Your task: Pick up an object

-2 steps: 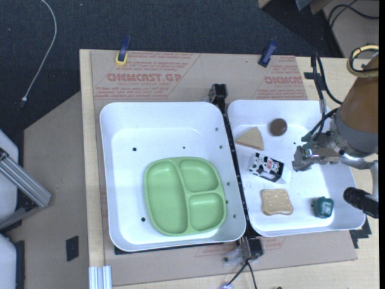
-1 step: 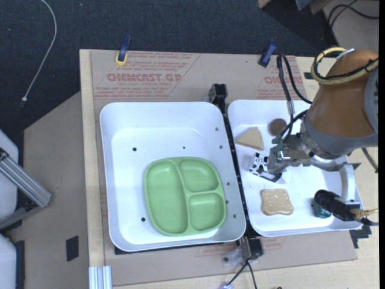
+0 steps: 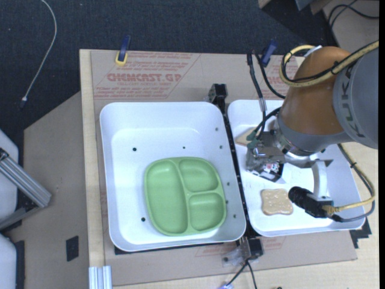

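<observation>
The gripper (image 3: pixel 263 158) is seen low in the right bin (image 3: pixel 346 179), near that bin's left wall, with the grey arm and its orange band (image 3: pixel 313 95) bulking directly above it. Whether anything is grasped cannot be told, since the working end is largely masked by the wrist and by a dark, cluttered patch beneath it. A small dark-and-white item (image 3: pixel 269 170) is seen just under the gripper, and this is judged to be the object being gone after; contact cannot be confirmed. Just beside it, toward the near edge of the bin, a tan slice of toy toast (image 3: pixel 276 201) lies flat and apart from the gripper. A pale wedge-shaped piece (image 3: pixel 243 139) is glimpsed against the bin's left wall, partly hidden by the wrist.

The low, vertical posture of the wrist is read as a descent for a top-down pick, which suits small things lying flat on a shallow floor. A black cable fitting (image 3: pixel 307 202) hangs beside the toast and could brush it.

In the left bin (image 3: pixel 120 131), a green divided plate (image 3: pixel 183 194) rests toward the near side, well apart from the arm. It is left untouched, presumably as a later candidate.
</observation>
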Motion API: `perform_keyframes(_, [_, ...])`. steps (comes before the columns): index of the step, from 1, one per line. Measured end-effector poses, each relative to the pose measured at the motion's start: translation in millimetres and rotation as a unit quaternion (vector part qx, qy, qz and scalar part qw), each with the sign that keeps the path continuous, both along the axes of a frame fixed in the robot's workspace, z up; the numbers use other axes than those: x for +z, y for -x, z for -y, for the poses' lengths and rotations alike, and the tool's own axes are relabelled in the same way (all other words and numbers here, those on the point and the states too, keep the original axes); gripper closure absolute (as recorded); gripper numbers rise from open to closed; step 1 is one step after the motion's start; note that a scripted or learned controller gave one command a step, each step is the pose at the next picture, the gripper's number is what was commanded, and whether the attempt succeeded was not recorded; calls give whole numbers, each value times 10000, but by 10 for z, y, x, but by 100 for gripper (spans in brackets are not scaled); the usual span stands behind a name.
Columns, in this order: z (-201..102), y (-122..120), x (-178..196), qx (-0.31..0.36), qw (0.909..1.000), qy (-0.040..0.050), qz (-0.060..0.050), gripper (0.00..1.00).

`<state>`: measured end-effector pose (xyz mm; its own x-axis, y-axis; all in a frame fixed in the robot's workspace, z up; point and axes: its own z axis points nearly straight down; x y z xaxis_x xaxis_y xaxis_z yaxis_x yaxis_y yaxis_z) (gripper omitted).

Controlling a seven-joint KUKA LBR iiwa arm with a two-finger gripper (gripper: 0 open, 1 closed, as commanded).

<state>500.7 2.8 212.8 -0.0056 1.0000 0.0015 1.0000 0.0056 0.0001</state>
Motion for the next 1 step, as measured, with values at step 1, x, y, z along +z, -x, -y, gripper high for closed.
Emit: perform_keyframes(1, [-575,-105,-69,6,10000,-3,3,100])
